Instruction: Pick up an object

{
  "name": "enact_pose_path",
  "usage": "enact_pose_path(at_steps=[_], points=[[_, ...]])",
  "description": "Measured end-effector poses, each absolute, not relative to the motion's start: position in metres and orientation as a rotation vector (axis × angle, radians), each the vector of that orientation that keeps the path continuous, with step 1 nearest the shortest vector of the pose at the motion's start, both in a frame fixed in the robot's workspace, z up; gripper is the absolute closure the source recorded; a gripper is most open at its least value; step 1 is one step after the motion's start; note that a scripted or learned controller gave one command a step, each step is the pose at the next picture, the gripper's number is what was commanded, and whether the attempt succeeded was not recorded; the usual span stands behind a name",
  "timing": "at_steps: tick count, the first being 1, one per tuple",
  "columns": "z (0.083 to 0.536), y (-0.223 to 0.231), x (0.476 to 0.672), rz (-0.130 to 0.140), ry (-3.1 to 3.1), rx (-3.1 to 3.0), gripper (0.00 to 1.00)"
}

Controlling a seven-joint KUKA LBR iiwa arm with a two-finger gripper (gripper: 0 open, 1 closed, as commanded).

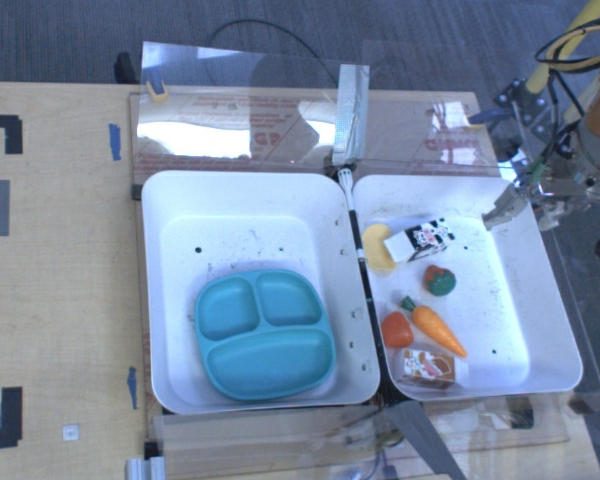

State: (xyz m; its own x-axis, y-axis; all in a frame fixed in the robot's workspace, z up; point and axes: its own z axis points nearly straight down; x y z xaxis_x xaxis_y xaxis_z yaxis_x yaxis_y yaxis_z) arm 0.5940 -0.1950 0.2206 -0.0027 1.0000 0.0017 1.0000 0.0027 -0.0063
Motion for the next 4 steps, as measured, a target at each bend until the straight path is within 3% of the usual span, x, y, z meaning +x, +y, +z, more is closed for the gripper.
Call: enact_pose_path(at_steps=[1, 2, 3, 4], points=[[0.221, -0.195, 0.594, 0.005, -2.220, -2.215, 0.00], [0.143, -0.137, 0.583, 0.009, -2.224, -2.203, 0.00], [0.086, -0.102, 0.549, -0.004, -2.209, -2.240, 0.00], [0.094, -0.103, 0.552, -0.007, -2.211, -2.243, 1.00]])
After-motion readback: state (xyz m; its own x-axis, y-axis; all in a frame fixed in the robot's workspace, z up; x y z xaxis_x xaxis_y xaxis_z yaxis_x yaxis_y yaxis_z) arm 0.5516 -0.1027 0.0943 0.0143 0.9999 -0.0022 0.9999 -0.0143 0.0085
